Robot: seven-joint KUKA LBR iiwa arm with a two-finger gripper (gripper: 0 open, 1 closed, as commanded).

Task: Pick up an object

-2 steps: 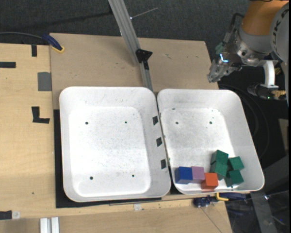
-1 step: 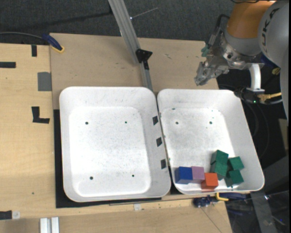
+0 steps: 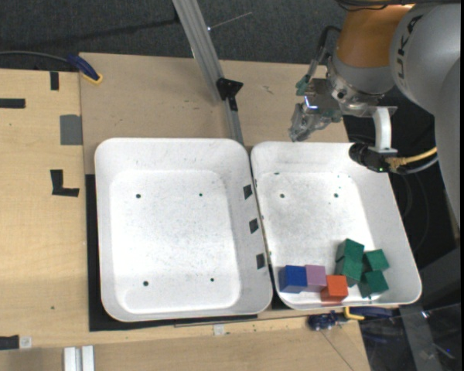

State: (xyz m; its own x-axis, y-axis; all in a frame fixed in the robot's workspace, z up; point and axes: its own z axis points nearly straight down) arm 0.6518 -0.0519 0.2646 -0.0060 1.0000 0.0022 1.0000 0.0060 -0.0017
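Observation:
Several small blocks lie in the near right corner of the right bin (image 3: pixel 387 207): a blue block (image 3: pixel 293 277), a lilac block (image 3: pixel 315 275), an orange block (image 3: pixel 336 286) and a cluster of green blocks (image 3: pixel 362 265). My gripper (image 3: pixel 303 127) hangs above the far left edge of that bin, well away from the blocks. Its fingers point down and nothing shows between them.
The left bin (image 3: pixel 108 207) sits beside the right one, with black clips along the seam between them. A slanted metal rail (image 3: pixel 205 45) with a black bracket crosses the bench behind the bins. Black tape marks lie on the bench at the left.

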